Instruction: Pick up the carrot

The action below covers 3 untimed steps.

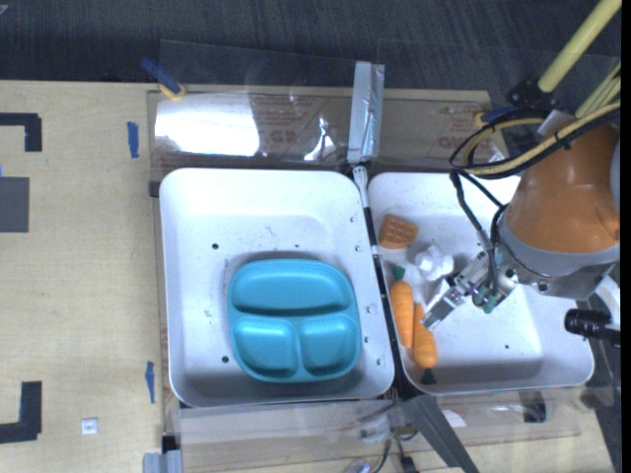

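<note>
Reaching in from the right, our gripper (441, 306) hangs beside one carrot (411, 324), fingers parted around nothing.

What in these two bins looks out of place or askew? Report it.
Nothing looks spilled or damaged. The carrot lies lengthwise against the right bin's left wall, beside a small orange block and a white object. The blue divided tray sits flat in the left bin. The gripper hovers by the carrot.

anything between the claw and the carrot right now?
No. In the camera view the claw sits just right of the carrot in the right bin, nearly touching it, with only a sliver of bare bin floor between.
</note>
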### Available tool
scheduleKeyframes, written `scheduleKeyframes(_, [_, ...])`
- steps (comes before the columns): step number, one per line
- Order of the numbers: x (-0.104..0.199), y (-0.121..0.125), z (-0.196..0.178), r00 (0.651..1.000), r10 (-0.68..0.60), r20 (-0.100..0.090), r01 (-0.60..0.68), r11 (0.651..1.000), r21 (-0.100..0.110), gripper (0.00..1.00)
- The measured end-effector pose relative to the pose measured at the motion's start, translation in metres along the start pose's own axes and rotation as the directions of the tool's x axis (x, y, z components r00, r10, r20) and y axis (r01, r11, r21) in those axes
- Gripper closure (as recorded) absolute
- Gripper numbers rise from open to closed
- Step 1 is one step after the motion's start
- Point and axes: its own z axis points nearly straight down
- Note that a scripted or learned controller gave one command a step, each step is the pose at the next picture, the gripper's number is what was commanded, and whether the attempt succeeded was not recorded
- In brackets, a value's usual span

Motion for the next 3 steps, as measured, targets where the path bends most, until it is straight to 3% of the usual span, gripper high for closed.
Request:
scheduleKeyframes(1, [0.012, 0.084, -0.017, 0.998, -0.067, -0.001, 0.067, 0.998, -0.002, 0.0])
scheduleKeyframes(2, [0.001, 0.026, 0.001, 0.998, -0.056, -0.002, 0.056, 0.998, 0.003, 0.0])
scheduleKeyframes(3, [-0.007, 0.005, 0.0, 0.991, -0.132, -0.003, 0.132, 0.991, 0.001, 0.0])
